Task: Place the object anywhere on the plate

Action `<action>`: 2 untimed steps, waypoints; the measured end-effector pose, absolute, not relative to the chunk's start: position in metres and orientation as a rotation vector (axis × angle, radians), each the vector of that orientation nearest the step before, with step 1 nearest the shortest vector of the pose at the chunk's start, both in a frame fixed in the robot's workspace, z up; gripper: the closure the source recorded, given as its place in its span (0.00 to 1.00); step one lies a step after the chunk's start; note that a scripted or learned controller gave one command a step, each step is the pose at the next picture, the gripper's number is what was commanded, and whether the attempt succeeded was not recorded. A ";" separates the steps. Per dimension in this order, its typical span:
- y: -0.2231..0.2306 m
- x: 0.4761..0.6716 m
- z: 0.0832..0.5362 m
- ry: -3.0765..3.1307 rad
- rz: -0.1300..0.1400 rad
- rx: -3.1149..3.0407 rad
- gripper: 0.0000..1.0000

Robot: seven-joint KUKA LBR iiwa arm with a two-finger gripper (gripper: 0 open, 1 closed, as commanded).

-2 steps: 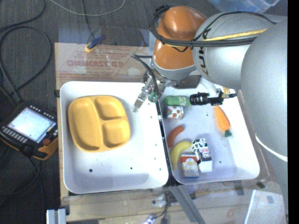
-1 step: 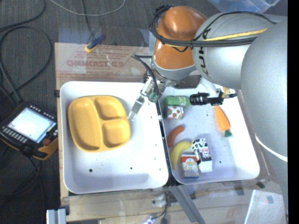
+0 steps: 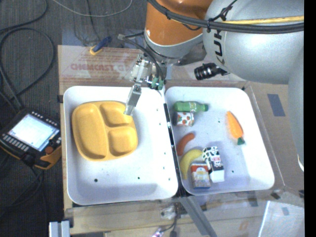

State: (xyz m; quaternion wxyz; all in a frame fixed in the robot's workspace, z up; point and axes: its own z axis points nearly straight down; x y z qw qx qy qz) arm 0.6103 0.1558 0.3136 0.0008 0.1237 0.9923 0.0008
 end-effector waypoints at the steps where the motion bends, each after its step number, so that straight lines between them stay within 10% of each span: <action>1: 0.157 0.611 0.322 3.115 0.007 0.388 1.00; 2: 0.157 0.611 0.322 3.115 0.007 0.388 0.00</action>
